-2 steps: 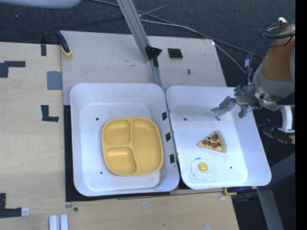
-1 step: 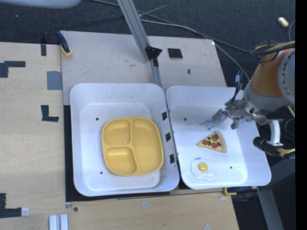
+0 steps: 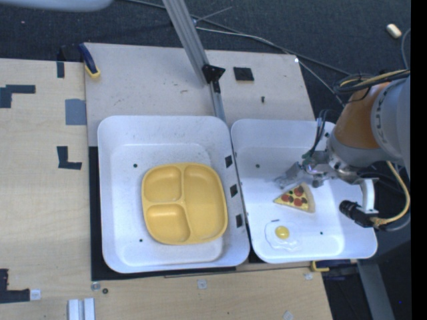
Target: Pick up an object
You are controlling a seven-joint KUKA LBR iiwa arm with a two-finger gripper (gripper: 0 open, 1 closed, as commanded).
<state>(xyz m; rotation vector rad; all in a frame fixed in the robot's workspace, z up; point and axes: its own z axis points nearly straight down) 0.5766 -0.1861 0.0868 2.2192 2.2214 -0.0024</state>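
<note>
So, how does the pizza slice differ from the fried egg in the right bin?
The pizza slice is a yellow wedge with red dots; the fried egg is a white rounded patch with a yellow yolk. The pizza slice lies just under the gripper; the fried egg lies nearer the bin's front wall. Both lie flat in the right bin.

Dark speckled carpet floor (image 3: 280, 12) up top, thin cables (image 3: 267, 42) trailing across it. Pale wood bench (image 3: 40, 179) with dark tape patches (image 3: 75, 112) stuck here and there. Grey board (image 3: 153, 79) laid under the two white bins (image 3: 110, 179). Slanted metal pole (image 3: 187, 29) coming down from above. Blue-and-yellow clamp (image 3: 89, 60) at the board's corner. Even, flat lighting, no harsh shadows.
</note>
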